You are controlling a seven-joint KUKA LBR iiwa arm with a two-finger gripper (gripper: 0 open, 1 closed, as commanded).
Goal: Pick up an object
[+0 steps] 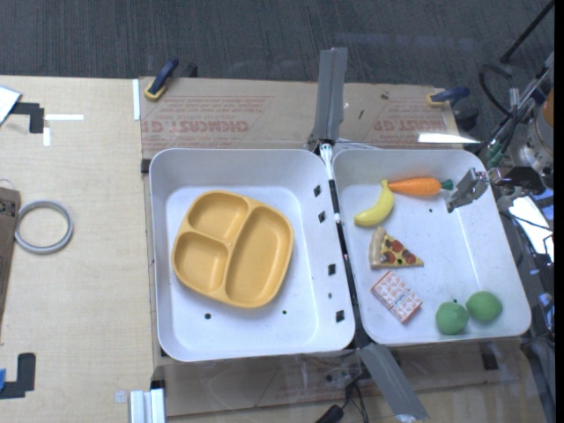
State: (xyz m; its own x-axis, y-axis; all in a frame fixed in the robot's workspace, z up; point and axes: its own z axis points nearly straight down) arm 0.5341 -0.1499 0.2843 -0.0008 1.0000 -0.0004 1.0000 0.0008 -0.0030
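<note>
Red lettering is seen upside down on the brown cardboard sheet (264,117), too blurred to be read. The grey two-finger jaws (458,196) are poised over the right white bin (507,254), just beside the orange plastic carrot (414,186); whether they are apart cannot be told.

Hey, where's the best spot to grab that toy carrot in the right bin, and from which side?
Probably the carrot's thick orange middle, coming straight down from above. It lies flat and roughly level near the right bin's far wall, with the banana close to its tapered tip. Closing the gripper across its narrow width should avoid both.
</note>
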